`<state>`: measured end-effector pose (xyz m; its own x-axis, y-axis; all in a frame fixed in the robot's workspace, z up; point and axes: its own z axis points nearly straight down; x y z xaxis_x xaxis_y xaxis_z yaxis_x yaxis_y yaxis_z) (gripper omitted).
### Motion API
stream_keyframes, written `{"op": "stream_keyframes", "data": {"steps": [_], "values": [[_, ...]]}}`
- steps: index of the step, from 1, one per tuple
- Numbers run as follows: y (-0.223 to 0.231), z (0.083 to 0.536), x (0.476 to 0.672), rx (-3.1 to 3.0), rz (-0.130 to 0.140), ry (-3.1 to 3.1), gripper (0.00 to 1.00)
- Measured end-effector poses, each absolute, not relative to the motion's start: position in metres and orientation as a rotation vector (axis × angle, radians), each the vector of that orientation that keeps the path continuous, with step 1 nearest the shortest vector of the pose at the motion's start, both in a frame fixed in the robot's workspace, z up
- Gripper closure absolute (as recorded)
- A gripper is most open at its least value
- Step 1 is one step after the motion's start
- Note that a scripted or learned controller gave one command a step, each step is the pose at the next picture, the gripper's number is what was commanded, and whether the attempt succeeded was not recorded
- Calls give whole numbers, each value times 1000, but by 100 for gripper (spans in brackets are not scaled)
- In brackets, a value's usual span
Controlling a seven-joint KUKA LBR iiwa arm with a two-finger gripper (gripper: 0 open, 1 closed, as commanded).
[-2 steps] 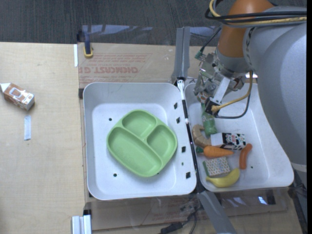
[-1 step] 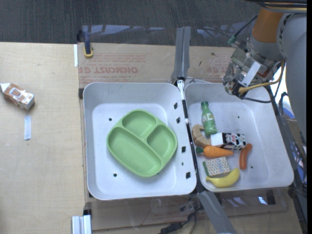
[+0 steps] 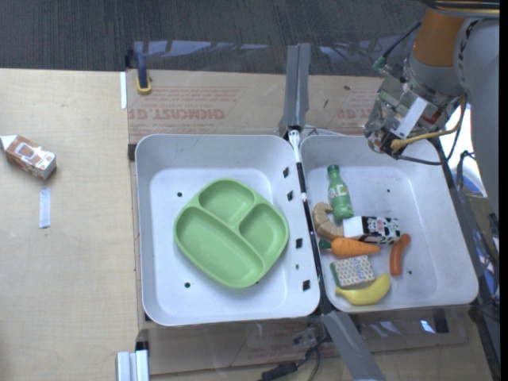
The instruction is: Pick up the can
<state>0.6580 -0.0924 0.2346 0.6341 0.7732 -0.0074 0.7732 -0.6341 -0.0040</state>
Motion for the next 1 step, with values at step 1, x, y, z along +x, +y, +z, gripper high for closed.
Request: {"op": "stream_keyframes", "data": {"steps": [1], "values": [[-92,242,658,-2836,20,-1349,100]]}}
